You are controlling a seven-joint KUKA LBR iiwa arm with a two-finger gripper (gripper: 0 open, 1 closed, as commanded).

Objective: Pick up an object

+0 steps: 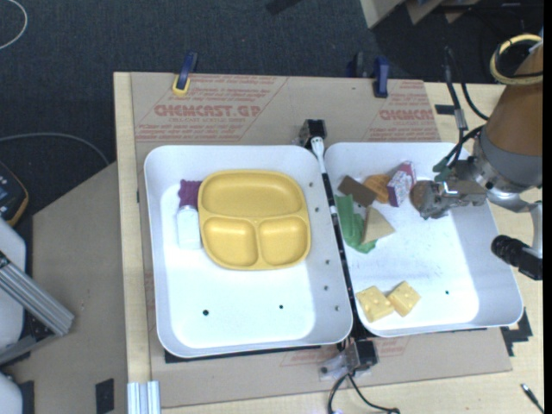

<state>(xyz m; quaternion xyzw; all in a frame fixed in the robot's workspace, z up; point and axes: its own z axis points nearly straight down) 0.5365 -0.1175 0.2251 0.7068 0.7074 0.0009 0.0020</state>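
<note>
Gripper (429, 203), finger state impossible to tell, hovers beside the pink-and-white packet (400, 182) in the right bin (483, 304); crowded neighbours could spoil a grasp.

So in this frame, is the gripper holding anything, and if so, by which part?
Cannot be told. The gripper sits low in the right white bin, beside a small purple-and-white packet, but no object shows between its fingers.

Two white bins (172, 317), one yellow divided tray (254, 216), and two yellow cheese-like blocks (388, 301) lying together.
</note>
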